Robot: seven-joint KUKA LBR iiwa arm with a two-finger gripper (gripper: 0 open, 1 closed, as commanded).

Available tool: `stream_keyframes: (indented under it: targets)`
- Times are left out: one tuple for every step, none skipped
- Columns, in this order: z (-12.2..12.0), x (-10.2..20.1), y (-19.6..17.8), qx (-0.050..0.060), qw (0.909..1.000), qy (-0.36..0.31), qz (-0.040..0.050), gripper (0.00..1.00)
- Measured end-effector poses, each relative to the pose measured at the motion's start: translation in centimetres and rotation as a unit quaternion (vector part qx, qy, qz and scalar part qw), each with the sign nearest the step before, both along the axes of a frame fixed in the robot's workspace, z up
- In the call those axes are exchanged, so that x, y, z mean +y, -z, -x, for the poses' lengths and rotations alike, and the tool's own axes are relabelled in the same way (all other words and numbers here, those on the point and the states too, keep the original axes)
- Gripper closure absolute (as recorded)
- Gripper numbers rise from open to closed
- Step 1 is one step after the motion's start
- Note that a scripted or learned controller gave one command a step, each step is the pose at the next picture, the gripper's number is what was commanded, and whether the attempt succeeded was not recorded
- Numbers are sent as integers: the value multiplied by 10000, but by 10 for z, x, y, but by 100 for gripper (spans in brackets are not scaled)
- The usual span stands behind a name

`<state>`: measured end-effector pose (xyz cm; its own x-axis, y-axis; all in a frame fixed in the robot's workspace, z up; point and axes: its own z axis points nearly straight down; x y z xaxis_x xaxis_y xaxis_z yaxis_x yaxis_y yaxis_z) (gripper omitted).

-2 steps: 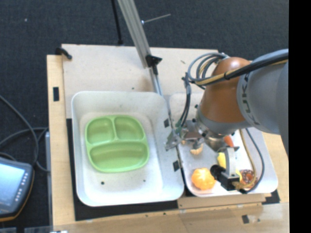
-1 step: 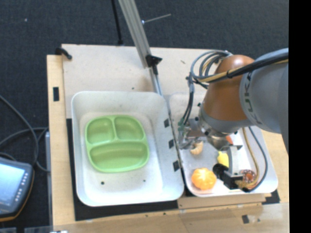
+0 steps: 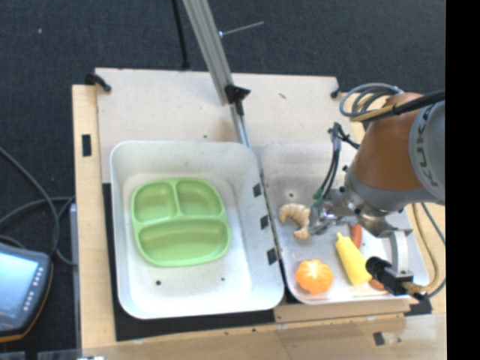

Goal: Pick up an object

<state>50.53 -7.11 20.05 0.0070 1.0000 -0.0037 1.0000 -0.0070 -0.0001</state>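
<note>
Jaws (image 3: pixel 321 220) hang low in the right bin (image 3: pixel 296 167) beside the croissant (image 3: pixel 295 214); their spread cannot be told.

1. A white bin (image 3: pixel 120 201) lies well to the view's left of the gripper (image 3: pixel 324 220).
2. A green three-compartment plate (image 3: pixel 180 222) sits flat in that bin, level with the gripper but well apart from it.
3. A slanted aluminium rail (image 3: pixel 210 40) rises beyond the gripper, up and to the view's left.
4. A grey screen unit (image 3: pixel 22 287) sits at the view's lower left edge, farthest from the gripper.
5. A pale bench board (image 3: pixel 165 111) spreads beneath, with dark carpet (image 3: pixel 337 21) around it.
</note>
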Motion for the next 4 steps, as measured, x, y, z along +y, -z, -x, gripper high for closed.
stream_keyframes:
  targets:
    - [3,-48,32,9,10000,-9,-4,100]
    - [1,-96,41,-3,10000,-12,0,100]
    - [-9,-150,75,-6,10000,-26,3,100]
    - [-14,-40,100,-5,10000,-70,-29,100]
